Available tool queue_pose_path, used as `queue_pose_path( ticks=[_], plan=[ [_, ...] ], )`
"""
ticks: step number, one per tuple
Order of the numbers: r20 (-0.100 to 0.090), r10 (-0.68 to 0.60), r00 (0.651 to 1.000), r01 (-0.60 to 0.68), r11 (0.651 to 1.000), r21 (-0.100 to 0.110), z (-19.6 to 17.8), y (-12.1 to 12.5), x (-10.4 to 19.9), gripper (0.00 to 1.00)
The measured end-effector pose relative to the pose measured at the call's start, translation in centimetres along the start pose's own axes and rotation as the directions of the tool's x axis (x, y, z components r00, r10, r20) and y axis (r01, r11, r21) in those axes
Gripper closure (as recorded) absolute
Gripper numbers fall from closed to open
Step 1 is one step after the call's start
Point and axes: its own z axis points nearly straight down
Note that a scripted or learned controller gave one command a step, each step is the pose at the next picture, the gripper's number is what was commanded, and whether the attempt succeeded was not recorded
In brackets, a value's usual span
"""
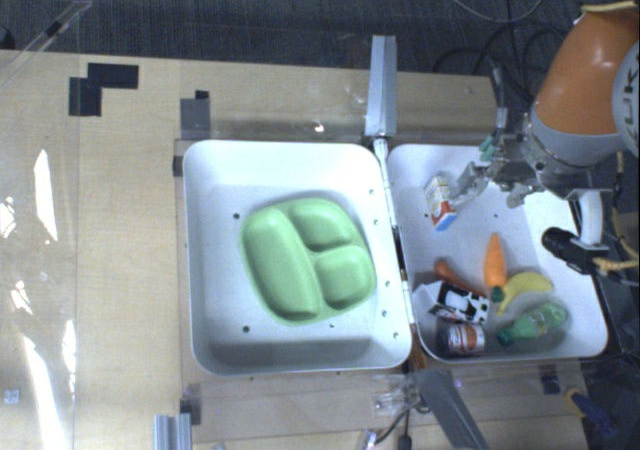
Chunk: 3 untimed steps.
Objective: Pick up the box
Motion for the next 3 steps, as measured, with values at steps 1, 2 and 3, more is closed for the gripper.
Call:
queue_pose_path(
  ticks=[1, 2, 3],
  plan=[
    [0.000, -0.120, 0.993, 0.120, 0.993, -0.002, 13.2, 8.0, 0.3, 0.00],
    [0.000, -0.121, 0.993, 0.121, 0.993, -0.007, 12.1, 8.2, 0.4, 1.00],
    [0.000, -0.027, 1.000, 0.027, 1.000, -0.002, 3.2, 3.4, 2.0, 1.00]
  ],
)
